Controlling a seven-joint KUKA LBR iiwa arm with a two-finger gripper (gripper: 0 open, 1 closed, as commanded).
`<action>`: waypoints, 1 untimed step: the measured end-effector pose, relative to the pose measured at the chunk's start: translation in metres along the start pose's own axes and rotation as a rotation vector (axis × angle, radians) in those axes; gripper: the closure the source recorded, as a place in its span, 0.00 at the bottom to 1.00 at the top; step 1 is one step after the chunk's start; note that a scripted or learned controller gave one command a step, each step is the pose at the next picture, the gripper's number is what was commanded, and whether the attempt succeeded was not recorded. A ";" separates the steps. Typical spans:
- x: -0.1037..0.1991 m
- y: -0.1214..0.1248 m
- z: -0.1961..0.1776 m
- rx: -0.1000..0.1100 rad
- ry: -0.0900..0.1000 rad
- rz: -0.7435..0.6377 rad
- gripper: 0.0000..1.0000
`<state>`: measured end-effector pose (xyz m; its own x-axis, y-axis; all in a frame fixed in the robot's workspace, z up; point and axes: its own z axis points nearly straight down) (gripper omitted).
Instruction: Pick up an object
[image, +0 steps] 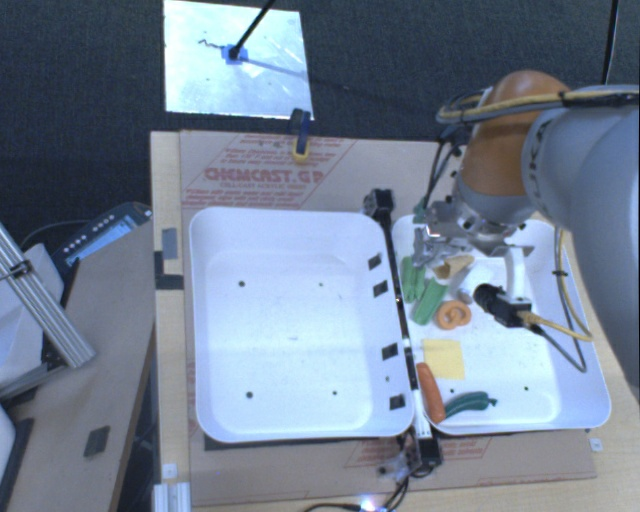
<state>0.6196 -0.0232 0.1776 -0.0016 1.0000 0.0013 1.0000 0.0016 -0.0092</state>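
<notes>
My gripper hangs low over the back left part of the right bin. Just beside it lies a beige wedge-shaped piece. Two green pods lie side by side to the gripper's front left, next to the bin's left wall. An orange ring-shaped slice rests in front of the beige piece. Nearer the front are a flat yellow square, an orange carrot along the left wall, and a dark green pepper.
The left bin stands beside the right one, with a black divider between them. The grey arm fills the upper right above the right bin. A yellow and blue clamp sits on the board behind the bins.
</notes>
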 end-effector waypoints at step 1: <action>-0.047 -0.059 -0.028 -0.008 -0.003 0.006 1.00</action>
<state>0.5612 -0.0700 0.2057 0.0045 1.0000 -0.0013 1.0000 -0.0045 -0.0015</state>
